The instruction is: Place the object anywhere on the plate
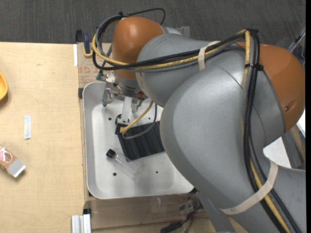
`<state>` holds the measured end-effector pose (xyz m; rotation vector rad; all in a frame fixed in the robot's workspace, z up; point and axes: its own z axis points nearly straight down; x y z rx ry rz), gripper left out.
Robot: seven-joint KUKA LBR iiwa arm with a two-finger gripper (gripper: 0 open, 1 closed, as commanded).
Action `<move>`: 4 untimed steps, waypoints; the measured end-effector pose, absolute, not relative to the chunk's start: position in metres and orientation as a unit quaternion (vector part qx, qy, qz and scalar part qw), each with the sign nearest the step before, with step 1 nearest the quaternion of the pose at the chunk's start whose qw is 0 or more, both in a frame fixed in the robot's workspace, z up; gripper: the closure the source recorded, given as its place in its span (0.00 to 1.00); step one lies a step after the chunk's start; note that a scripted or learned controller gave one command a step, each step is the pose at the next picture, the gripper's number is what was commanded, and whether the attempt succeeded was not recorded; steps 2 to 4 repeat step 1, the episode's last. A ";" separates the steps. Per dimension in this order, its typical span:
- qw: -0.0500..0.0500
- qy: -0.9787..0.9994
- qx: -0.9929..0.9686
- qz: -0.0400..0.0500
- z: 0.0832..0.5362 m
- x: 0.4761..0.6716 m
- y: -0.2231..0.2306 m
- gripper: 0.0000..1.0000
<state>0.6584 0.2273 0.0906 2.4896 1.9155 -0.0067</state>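
The little clear vial [120, 161] with a black cap is lying flat inside the white bin [93, 130], toward its near-left corner. The end effector [116, 102] hangs over the bin's far end, apart from the vial. Honestly can't tell if it's open or closed. Left of the bin, a small pale strip [27, 127] sits on the bench [43, 81].

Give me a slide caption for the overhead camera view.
Grey KUKA arm leans over a white bin containing a clear black-capped vial.
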 end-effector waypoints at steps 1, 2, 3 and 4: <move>0.000 0.497 0.868 -0.003 0.091 0.617 0.227 0.00; 0.000 0.497 0.868 -0.003 0.091 0.617 0.227 0.00; 0.000 0.497 0.868 -0.003 0.091 0.617 0.227 0.00; 0.000 0.497 0.868 -0.003 0.091 0.617 0.227 0.00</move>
